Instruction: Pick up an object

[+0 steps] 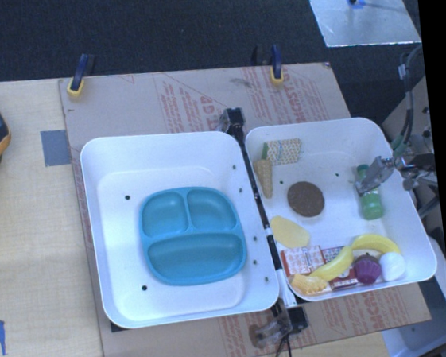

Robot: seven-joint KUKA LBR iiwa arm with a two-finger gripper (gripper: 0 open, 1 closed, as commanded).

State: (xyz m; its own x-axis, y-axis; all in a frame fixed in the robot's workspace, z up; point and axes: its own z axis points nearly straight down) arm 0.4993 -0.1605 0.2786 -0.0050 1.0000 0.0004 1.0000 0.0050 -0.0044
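The pincer (371, 177) is low over the right side of the right bin (338, 132), coming in from the right edge. It sits right on top of a small green thing (371, 205), which looks like a little bottle or cup. The metal tip is at the top of the green thing and seems to touch it. I cannot tell if the pincer is open or closed, because it is small and a bit blurry here. I also cannot tell if it has got hold of the green thing.

So I think the job is only just under way. Nothing has been lifted up yet. The green thing is down on the bin floor, and the grab and the lift are left to do.

Near it, toward the middle of the bin, is a round brown cookie (305, 199). At the front of the bin lie a yellow banana (352, 253), a purple ball (367, 269) and a white egg (393, 265), all close together.

The left bin (108, 227) holds a blue plate (191, 235) with three parts. Both bins sit on the worktop (31, 251).
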